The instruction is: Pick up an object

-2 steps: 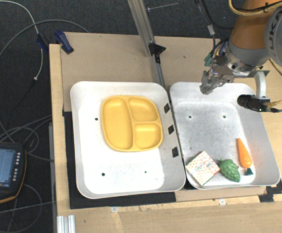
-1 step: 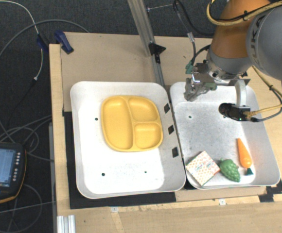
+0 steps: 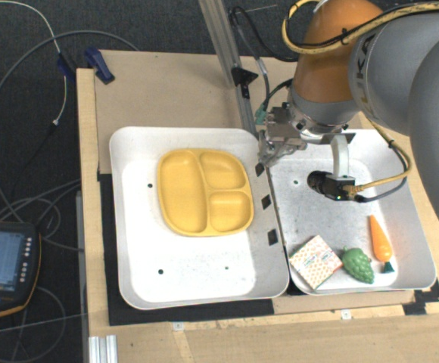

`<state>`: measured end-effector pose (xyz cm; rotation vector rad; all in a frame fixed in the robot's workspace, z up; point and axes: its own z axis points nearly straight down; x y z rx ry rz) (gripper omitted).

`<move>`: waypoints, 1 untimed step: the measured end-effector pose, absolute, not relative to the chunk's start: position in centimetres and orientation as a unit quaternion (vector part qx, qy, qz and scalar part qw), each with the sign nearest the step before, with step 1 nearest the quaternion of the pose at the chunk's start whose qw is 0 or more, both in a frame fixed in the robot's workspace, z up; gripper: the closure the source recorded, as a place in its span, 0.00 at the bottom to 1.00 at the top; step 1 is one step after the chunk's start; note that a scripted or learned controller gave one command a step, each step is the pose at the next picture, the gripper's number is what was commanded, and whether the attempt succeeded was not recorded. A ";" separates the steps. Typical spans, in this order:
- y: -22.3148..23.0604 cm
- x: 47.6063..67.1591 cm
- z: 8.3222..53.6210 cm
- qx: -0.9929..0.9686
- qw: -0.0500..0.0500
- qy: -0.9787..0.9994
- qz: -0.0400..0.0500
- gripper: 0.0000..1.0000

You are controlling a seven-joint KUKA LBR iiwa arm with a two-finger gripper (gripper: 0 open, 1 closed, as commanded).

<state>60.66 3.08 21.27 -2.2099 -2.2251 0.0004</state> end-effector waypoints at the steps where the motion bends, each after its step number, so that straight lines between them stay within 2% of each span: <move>1: 7.8 59.1 22.9 -0.705 0.001 -0.710 -0.001 1.00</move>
